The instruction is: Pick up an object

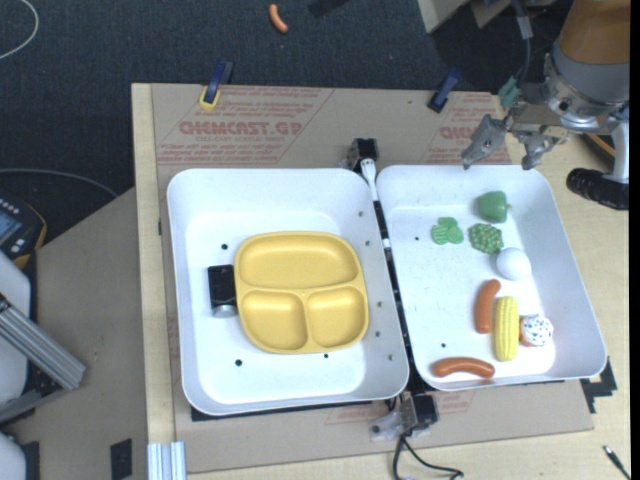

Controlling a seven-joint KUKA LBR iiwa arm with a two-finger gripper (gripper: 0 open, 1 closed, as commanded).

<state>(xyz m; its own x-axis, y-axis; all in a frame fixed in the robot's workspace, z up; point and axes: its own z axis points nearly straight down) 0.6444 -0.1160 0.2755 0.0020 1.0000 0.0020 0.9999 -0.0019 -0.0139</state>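
Gripper hovers over right bin's far edge, fingers spread apart, gripping nothing; green pepper lies just below, apart.

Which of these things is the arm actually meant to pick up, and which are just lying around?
For the job:
- gripper, open, above the right bin
- green pepper
- broccoli
- green cluster
- egg
- sausage
- corn cob
- speckled ball
- hot dog

Lying about:
- yellow divided plate in the left bin
- black block
- blue clamps
- orange piece on the floor
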